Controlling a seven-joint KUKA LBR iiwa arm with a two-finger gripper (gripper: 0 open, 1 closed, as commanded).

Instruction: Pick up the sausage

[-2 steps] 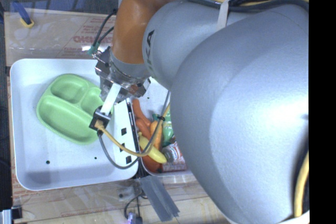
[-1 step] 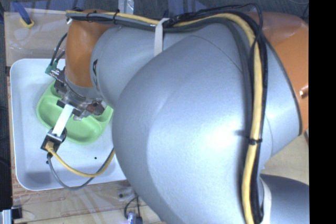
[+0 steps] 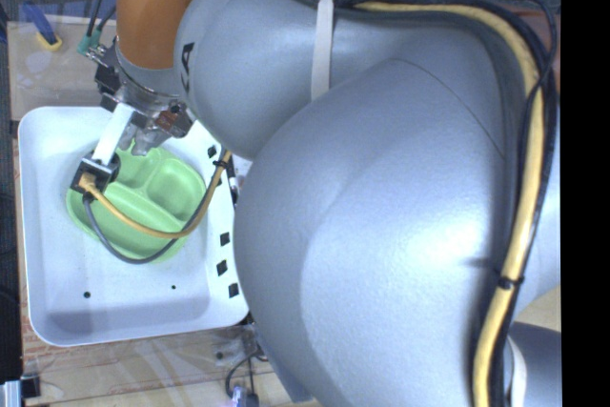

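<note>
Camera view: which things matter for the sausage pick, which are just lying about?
Job:
- gripper, over the bin

Lying about:
- green dish, in that bin under the gripper
- blue item, on the bench beyond the bin

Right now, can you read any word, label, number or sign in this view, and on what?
No text is readable.
Dark mark on the grey arm: too blurred to read.
Black squares on the white bin rim: plain marks, no letters.
</note>
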